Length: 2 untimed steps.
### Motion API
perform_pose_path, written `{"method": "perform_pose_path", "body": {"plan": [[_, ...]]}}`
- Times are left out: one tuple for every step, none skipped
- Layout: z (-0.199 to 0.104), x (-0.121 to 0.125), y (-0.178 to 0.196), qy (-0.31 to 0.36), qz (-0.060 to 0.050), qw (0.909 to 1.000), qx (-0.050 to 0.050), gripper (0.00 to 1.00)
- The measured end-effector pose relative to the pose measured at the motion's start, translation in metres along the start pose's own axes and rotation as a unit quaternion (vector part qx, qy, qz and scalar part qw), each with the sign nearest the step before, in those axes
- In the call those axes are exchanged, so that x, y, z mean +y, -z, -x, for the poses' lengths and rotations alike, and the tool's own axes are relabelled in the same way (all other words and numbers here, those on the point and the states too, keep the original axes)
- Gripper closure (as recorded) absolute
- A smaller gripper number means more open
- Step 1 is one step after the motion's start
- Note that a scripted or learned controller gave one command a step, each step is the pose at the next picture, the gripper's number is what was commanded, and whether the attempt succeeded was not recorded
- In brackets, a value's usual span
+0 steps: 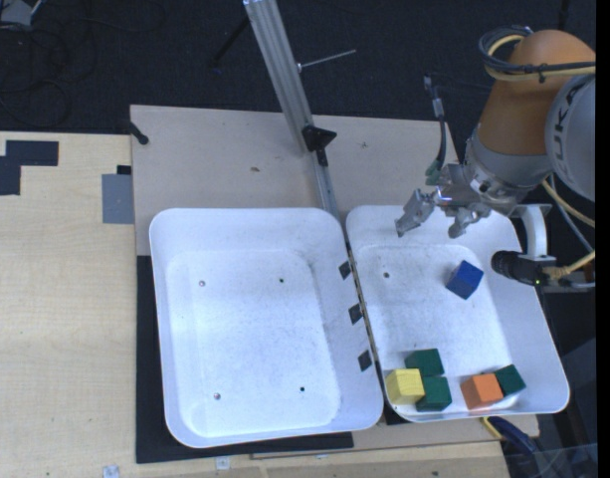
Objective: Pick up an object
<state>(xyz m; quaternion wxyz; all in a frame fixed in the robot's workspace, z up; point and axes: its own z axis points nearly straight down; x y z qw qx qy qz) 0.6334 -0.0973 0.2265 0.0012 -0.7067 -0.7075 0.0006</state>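
Camera view: metal gripper (431,221) with fingers spread apart above smooth white right bin (543,361), blue cube (465,279) nearby.

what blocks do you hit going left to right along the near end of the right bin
yellow block → dark green blocks → orange block → green block

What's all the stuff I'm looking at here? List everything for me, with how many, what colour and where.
Bins: 2, white, side by side on the bench; left bin, right bin.
Blue block: 1, blue, right bin, upper middle, alone.
Green blocks: 3, dark green, right bin's near edge.
Yellow block: 1, yellow, near-left corner of right bin.
Orange block: 1, orange, beside the rightmost green block.
Metal rail: 1, silver, slanting behind the bins.
Gripper: 1, grey, open, above right bin's far edge, holding nothing.
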Motion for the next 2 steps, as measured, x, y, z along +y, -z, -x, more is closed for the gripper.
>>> {"method": "perform_pose_path", "body": {"plan": [[0.062,-0.029,0.012,-0.003,0.0,1.0,-0.001,0.0],[0.102,-0.084,-0.094,-0.003,-0.005,1.0,0.001,0.0]]}}
